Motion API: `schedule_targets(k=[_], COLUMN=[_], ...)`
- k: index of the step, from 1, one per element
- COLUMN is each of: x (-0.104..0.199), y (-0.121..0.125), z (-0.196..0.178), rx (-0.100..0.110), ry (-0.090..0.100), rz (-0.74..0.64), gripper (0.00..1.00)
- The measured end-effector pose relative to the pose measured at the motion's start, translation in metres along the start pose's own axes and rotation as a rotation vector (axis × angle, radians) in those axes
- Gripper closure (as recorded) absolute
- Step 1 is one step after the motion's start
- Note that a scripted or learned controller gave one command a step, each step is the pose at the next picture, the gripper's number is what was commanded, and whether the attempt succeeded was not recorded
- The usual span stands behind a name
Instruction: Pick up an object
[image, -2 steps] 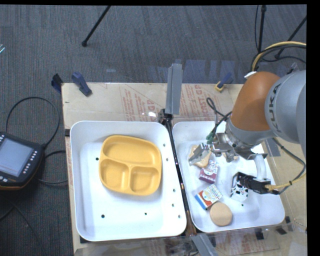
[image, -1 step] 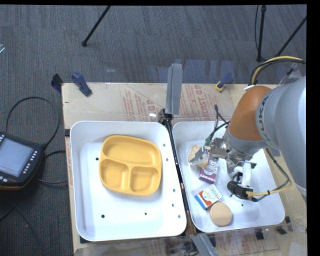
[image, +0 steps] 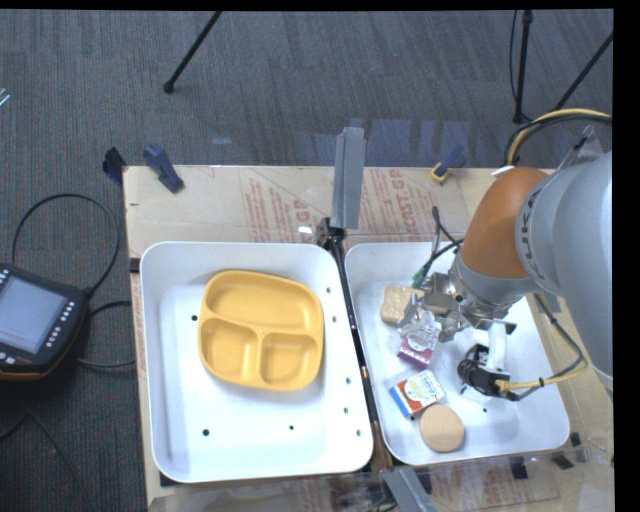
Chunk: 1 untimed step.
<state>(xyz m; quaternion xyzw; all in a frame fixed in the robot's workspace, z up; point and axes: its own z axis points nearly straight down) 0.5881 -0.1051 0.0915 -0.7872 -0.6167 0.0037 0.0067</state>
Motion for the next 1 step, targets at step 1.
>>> schedule_targets(k=[1], x=[0.0454], y=[-0.0694], z=[-0.0931], rx=[-0.009], ry=[-0.004], rz=[-0.284], gripper=[1.0])
